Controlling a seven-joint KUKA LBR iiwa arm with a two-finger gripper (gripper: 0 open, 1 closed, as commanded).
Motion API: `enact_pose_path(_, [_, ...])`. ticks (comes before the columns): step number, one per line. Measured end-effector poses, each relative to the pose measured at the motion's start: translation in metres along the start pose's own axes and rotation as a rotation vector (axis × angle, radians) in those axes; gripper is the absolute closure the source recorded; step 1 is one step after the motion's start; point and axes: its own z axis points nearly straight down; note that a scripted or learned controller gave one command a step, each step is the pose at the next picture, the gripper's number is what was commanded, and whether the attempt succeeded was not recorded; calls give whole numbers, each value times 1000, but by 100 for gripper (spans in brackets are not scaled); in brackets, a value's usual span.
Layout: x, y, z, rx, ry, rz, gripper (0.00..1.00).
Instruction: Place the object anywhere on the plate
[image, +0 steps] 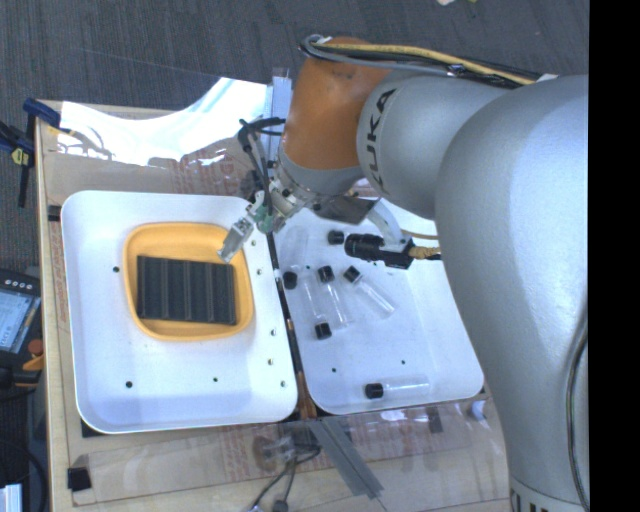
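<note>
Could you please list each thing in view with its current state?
Plate: yellow, flat in the left bin, a dark ribbed block on it.
Gripper: over the plate's right upper corner.
Clear vials: black-capped, lying loose in the right bin.
Single vial: lying near the right bin's front edge.

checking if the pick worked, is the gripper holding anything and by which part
It cannot be told. The gripper sits over the top right rim of the yellow plate, too small to show anything held. Clear vials lie in the right bin.
</note>
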Motion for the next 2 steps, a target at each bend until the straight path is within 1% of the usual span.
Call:
enact_pose_path(1, [14, 14, -10, 2, 2, -37, 0])
enact_pose_path(2, [49, 39, -16, 2, 1, -290, 0])
